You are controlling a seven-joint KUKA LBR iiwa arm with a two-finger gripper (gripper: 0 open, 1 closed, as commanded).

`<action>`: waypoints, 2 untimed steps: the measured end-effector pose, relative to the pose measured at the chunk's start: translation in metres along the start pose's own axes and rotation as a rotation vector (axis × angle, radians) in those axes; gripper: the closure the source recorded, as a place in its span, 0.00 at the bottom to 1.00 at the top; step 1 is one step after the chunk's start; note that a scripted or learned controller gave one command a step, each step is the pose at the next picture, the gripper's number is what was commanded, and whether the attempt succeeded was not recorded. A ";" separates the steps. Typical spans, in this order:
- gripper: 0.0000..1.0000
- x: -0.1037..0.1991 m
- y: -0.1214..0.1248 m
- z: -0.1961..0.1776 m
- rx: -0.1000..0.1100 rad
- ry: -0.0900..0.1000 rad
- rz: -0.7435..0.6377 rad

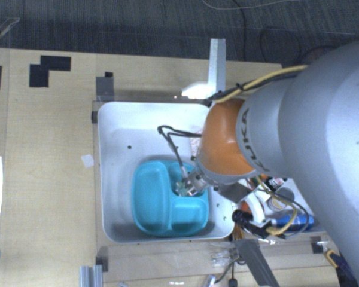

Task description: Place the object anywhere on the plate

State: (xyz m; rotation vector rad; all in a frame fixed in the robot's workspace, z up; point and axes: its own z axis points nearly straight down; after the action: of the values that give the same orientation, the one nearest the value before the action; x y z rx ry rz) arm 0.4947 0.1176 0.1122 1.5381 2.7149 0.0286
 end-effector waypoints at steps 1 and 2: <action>0.00 -0.005 0.001 0.000 -0.010 -0.012 0.005; 1.00 -0.004 0.003 -0.011 -0.008 -0.006 0.003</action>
State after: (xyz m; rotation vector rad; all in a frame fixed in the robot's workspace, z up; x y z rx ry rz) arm 0.4986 0.1156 0.1229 1.5374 2.7047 0.0343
